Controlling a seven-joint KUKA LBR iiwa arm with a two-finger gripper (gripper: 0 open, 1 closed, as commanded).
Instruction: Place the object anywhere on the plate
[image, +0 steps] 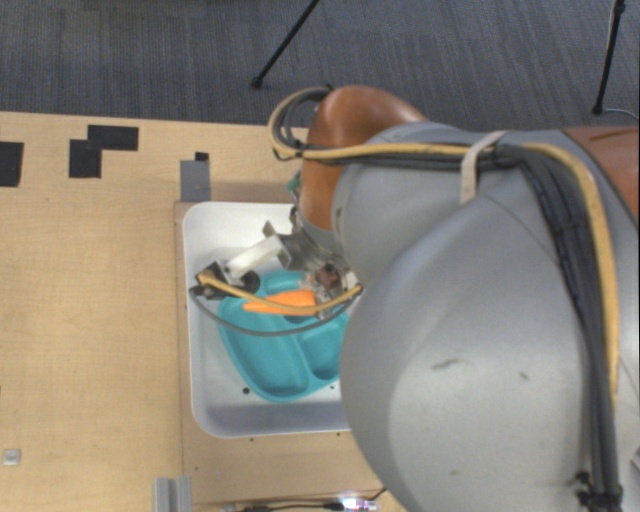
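A turquoise divided plate (285, 350) lies in the left white bin (205, 300), toward its right side. An orange, carrot-like object (283, 299) rests across the plate's upper part. My gripper (318, 272) hangs just above the plate's top edge, right beside the orange object's right end. Cables and the wrist cover its fingers. The arm's large grey body hides the plate's right side.
The grey arm (490, 330) covers the whole right half of the view, including the second bin. A looped cable (250, 322) droops over the plate. Bare wooden bench (90, 330) stretches to the left of the bin.
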